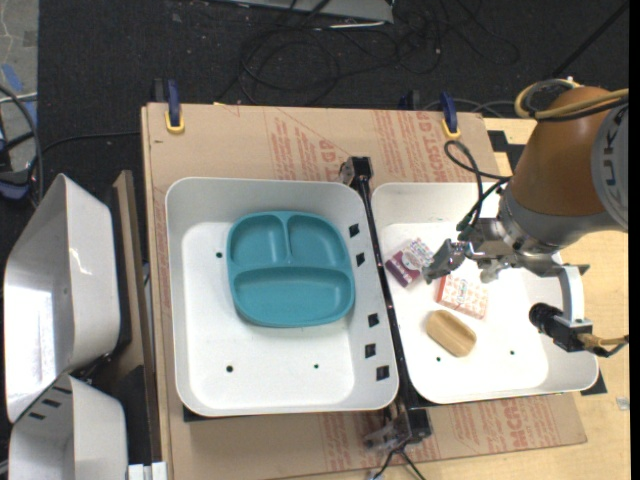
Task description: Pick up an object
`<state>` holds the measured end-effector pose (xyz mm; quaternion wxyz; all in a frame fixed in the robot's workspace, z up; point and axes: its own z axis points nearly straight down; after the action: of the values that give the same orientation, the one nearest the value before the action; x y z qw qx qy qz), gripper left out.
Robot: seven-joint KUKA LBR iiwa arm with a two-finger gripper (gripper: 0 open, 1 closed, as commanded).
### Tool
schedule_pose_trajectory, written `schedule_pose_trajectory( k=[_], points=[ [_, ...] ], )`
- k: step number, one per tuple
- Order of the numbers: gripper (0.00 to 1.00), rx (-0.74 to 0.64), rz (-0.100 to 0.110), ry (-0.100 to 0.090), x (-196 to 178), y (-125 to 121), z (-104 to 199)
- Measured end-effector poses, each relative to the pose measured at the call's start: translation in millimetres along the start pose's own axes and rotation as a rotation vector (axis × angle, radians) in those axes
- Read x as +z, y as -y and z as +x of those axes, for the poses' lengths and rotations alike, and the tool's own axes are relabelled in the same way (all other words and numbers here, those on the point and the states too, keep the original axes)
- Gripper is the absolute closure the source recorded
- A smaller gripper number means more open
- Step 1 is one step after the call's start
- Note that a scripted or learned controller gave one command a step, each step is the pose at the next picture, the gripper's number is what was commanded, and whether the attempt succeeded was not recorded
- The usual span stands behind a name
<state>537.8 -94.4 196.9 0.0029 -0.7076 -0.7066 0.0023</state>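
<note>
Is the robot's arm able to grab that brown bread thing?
Probably yes. The gripper hovers in the same right bin as the bread roll, and nothing covers the roll.

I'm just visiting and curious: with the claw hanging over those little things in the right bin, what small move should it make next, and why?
Probably lower straight down a little. The claw hangs in the right bin between the purple packet and the red-and-white box, and nothing shows between its fingers, so it likely has to descend before it can grip either.

Smooth, seemingly plastic teal plate (pixel 291 270).
</note>
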Motion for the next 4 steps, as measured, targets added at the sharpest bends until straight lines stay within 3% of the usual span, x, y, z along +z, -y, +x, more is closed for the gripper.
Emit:
schedule_pose_trajectory(
  k=[2, 3, 4],
  points=[
    [0.00, 0.002, -0.015, 0.005, 101, -5, -3],
    [1.00, 0.004, -0.026, 0.011, 87, -7, -5],
    [1.00, -0.004, -0.011, 0.001, 44, -11, -1]
  ],
)
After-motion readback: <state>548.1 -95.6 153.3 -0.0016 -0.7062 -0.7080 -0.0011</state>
